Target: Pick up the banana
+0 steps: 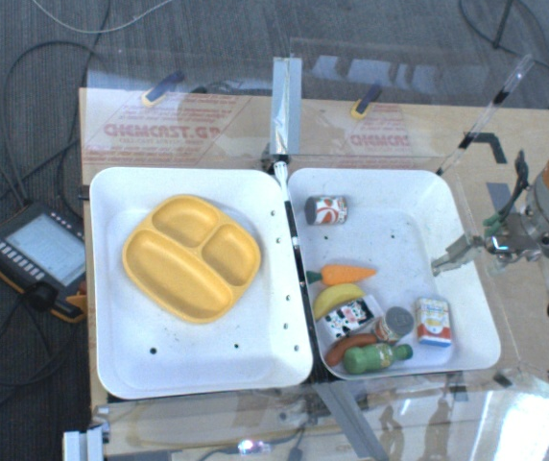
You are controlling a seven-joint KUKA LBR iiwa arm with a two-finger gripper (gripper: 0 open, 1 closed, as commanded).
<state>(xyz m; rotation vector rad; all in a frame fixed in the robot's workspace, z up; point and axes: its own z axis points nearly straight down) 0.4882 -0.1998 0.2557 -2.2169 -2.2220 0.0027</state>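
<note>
The yellow banana [332, 300] lies in the right bin [418, 200], near its left wall, just below an orange carrot [347, 275] and touching a black-and-white spotted carton [349, 317]. My gripper [466, 253] hangs at the right rim of the right bin, well to the right of the banana and apart from it. Nothing is seen in the gripper.
The right bin also holds a red-and-white can [326, 210] at the back, a green bottle [372, 356], a grey tin [398, 321] and a small juice box [433, 321] at the front. A yellow divided plate [191, 255] lies in the left bin [121, 353].
</note>
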